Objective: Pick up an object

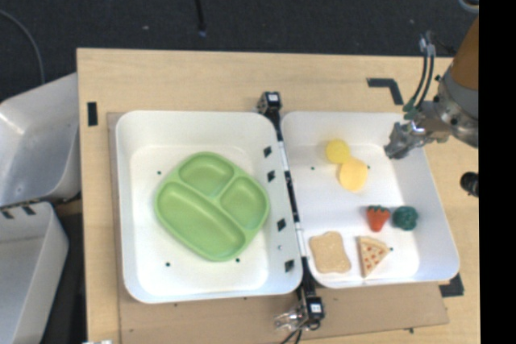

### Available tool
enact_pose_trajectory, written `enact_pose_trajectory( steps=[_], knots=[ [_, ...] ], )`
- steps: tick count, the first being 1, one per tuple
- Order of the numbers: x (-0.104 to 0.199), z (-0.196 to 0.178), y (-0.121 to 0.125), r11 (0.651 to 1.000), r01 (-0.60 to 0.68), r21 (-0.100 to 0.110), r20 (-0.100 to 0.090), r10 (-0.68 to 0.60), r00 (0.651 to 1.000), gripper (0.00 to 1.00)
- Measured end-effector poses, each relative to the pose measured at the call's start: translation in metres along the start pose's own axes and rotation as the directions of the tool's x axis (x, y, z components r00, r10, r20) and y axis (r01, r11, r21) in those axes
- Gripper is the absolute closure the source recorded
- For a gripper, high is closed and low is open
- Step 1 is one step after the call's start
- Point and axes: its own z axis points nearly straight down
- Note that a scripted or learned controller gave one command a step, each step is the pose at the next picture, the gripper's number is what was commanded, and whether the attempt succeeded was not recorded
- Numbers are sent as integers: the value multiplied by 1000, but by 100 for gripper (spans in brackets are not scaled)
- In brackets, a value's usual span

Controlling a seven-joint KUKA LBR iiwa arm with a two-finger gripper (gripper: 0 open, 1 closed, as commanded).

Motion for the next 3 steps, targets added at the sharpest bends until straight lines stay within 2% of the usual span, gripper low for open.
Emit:
enact_pose_trajectory(
  steps=[2, 3],
  knots=[
    [86, 9, -3, 1000, 2, 7, -2, -2, 1000, 100],
    [139, 22, -2, 1000, 3, 7, -3, -3, 1000, 100]
  ],
)
